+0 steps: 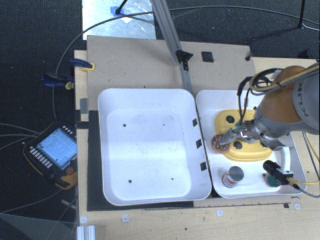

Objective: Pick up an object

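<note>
Right bin [207, 104], front: small metal can [232, 176], label too blurred to read. Behind it, brown ring [218, 144] beside yellow object [223, 121], which the arm partly covers. Gripper [231, 136] just by the ring; clenched or released, cannot tell.

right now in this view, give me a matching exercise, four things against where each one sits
1 yellow toy
2 brown ring
3 small can
4 screen handset

A off the bench, view's left
B right bin, nearest the view's bottom edge
C right bin, partly under the arm
D right bin, at the toy's left edge

Pairs: 1-C, 2-D, 3-B, 4-A
</note>
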`<state>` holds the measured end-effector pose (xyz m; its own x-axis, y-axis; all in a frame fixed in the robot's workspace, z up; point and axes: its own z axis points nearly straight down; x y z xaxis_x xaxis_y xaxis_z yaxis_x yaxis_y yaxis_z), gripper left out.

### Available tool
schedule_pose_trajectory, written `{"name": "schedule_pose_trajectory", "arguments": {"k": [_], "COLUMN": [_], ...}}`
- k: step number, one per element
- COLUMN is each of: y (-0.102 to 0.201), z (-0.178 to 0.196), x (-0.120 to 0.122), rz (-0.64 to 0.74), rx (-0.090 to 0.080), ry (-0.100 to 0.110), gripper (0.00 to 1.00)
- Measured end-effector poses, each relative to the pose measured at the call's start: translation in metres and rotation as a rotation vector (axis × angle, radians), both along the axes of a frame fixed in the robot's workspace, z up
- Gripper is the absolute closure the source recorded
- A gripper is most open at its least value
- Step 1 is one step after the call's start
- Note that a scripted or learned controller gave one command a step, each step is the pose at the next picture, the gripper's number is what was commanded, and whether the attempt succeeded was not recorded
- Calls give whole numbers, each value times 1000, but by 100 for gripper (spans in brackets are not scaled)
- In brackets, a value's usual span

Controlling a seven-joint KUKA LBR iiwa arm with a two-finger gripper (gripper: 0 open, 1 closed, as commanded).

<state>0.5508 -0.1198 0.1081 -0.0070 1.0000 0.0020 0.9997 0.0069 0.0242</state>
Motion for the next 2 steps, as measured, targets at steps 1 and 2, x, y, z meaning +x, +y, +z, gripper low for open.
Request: {"name": "schedule_pose_trajectory", "arguments": {"k": [1,2], "y": [4,9], "z": [15,59], "x": [5,4], "rz": [5,-1], "rx": [5,-3], "ry": [-11,19], "gripper": [100,100]}}
